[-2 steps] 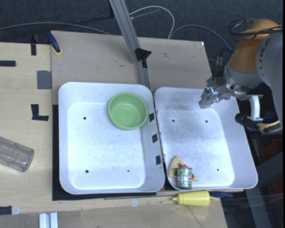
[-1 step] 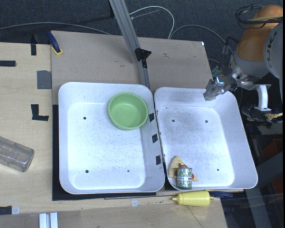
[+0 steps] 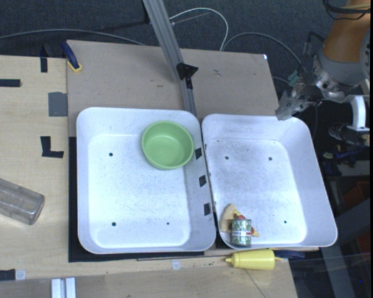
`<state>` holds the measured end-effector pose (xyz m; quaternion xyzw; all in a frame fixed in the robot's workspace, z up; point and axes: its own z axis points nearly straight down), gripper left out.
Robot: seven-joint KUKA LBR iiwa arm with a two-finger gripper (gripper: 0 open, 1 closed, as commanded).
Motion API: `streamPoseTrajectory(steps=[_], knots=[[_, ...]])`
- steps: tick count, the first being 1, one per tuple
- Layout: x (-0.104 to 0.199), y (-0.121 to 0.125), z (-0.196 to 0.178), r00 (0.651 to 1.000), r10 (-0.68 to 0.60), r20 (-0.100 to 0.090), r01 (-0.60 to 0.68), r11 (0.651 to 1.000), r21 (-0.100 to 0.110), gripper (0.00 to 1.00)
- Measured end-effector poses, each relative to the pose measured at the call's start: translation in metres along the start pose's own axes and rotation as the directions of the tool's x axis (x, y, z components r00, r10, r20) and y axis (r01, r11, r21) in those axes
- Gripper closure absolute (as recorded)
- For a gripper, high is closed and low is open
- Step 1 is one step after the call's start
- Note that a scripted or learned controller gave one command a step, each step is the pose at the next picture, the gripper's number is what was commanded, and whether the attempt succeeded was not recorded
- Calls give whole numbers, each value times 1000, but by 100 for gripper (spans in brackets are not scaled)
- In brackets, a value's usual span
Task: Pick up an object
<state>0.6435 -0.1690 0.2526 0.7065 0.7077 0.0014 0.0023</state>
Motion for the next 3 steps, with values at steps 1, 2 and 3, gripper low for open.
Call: streamPoseTrajectory(steps=[1, 2, 3], knots=[[40, -31, 6, 1000, -2, -2, 2, 1000, 8, 100], [86, -53, 21, 1000, -3, -2, 3, 1000, 9, 100], [135, -79, 32, 1000, -3, -2, 3, 1000, 10, 100]])
